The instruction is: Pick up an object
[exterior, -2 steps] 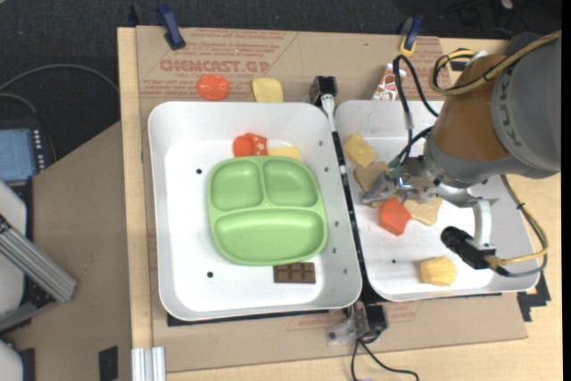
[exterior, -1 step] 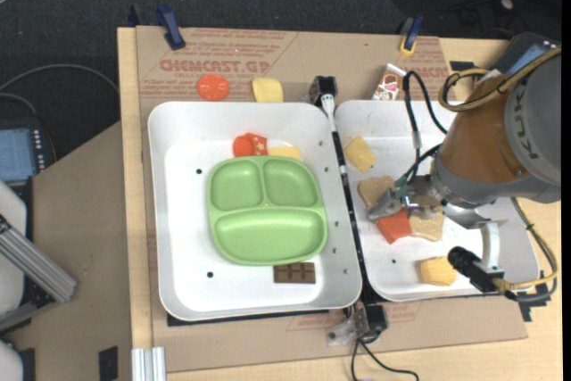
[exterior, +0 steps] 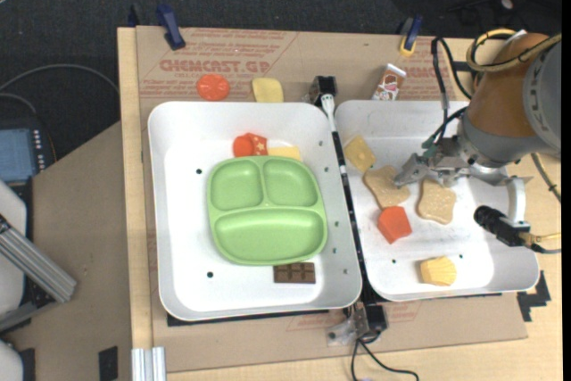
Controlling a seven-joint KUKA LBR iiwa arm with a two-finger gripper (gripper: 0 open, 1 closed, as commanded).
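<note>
My gripper hangs low over the right bin, its fingers spread open and nothing between them. Just below it lies a tan biscuit-like piece. A second tan piece lies by the left fingertip. A red-orange block sits in front of these, a pale yellow wedge lies toward the bin's back left, and a yellow chunk rests near the front rim.
The left bin bears a green divided plate, a red piece, a yellow piece and a brown bar. Behind the bins lie an orange disc, a yellow piece and a small carton.
</note>
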